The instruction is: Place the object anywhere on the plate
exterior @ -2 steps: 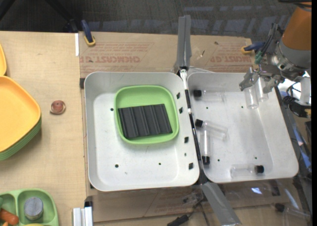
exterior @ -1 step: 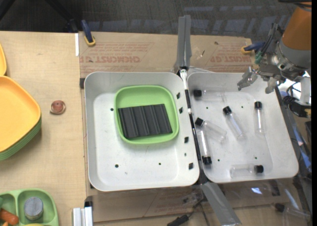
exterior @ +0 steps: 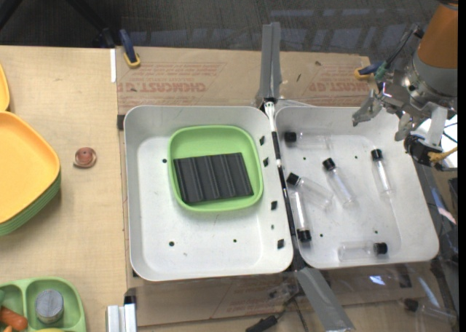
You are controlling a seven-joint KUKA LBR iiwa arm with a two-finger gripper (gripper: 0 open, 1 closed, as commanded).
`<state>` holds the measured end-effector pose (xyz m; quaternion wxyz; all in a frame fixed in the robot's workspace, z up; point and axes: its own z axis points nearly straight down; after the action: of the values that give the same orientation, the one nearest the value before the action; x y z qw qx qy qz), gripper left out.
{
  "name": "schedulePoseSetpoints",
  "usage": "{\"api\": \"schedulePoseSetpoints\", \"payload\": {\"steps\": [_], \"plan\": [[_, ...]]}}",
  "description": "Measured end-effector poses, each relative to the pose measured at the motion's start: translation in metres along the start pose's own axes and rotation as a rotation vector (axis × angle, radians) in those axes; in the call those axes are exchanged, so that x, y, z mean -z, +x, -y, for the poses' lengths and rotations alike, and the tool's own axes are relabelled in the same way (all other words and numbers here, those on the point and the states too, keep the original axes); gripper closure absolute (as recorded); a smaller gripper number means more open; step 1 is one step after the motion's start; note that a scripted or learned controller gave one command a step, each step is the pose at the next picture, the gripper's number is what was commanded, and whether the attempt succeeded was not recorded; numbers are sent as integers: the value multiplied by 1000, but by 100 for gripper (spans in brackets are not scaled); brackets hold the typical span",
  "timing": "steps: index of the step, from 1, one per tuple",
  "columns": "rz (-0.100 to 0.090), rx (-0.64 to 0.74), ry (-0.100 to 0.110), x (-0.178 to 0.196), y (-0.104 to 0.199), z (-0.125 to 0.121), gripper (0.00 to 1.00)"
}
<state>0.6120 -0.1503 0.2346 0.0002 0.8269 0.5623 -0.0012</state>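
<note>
Clear plastic vials with black caps [exterior: 336,181] lie scattered in the right white bin [exterior: 415,250], left of and below the gripper [exterior: 402,116] at its upper right corner, grip state indiscernible, green square plate [exterior: 215,141] waiting farther left.

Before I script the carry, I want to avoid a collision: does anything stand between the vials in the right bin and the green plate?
Only the raised rims where the two bins meet, between the vials and the green plate. A dark ridged pad covers the plate's middle.
</note>
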Motion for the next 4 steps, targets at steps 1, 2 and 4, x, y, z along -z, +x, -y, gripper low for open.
{"api": "schedulePoseSetpoints", "payload": {"steps": [1,2,4], "plan": [[0,-128,3,10,3,21,0],[0,-249,1,11,-9,20,0],[2,-648,3,9,-33,5,0]]}}
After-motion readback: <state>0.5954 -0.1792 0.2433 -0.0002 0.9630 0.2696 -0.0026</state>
